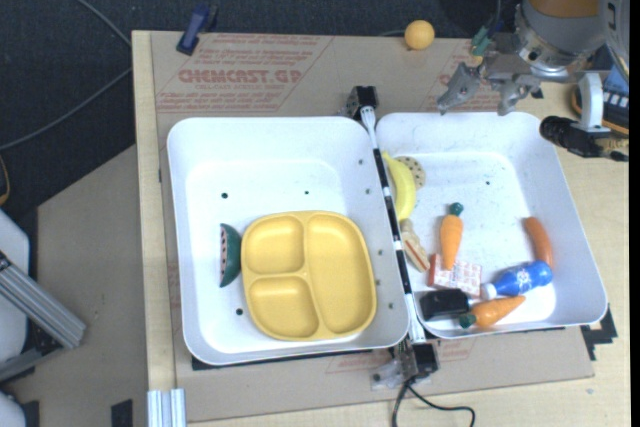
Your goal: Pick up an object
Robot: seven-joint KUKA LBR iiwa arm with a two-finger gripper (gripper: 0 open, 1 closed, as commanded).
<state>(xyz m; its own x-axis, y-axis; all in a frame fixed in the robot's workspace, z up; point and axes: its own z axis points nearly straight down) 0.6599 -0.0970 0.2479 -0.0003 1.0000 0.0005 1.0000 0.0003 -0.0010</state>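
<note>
Gripper point(486, 91): above right bin point(500, 137) far rim, fingers spread, holding nothing.
Carrot point(451, 235): mid right bin, untouched.

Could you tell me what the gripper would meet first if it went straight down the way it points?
Probably the right bin's far rim or the bare floor inside it; the gripper hangs above that edge, and depth is unclear.

Overhead, slanted — both bins point(190, 175)
</note>
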